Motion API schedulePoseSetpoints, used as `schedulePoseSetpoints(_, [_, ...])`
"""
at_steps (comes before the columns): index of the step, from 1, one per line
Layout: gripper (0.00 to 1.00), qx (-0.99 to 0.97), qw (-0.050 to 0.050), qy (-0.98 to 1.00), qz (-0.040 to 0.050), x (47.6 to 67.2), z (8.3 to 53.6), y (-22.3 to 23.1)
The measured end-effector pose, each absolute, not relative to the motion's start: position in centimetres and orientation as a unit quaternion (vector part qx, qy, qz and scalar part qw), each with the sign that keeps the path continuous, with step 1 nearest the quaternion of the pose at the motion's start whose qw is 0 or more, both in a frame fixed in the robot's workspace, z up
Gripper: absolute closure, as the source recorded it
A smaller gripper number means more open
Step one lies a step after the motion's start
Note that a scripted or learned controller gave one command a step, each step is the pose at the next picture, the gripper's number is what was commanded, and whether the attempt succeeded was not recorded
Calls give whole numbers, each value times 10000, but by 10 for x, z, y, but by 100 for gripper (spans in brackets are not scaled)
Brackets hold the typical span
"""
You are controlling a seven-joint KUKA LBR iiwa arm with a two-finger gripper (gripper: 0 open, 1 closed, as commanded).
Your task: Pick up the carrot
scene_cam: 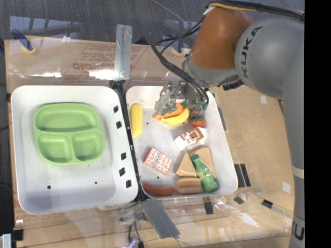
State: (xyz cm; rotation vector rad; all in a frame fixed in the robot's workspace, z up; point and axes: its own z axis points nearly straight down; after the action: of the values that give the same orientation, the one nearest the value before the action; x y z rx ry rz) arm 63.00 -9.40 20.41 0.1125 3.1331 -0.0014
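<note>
Your pincer is hovering over the right bin, and you cannot tell how it is set. The carrot is lying just beneath it, touching the banana. It is looking like a light, stiff, slick plastic toy, so be gripping it across its thick middle.

Carrot mostly hidden under gripper (orange tip peeks out); arm cropped right.

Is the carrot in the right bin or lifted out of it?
Cannot tell. An orange piece lies under the gripper over the right bin beside the banana; contact unclear.
</note>
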Motion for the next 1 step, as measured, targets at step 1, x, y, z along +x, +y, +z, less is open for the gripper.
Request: schedulePoseSetpoints(1, [100, -553, 33, 9985, -15, 636, 279, -151])
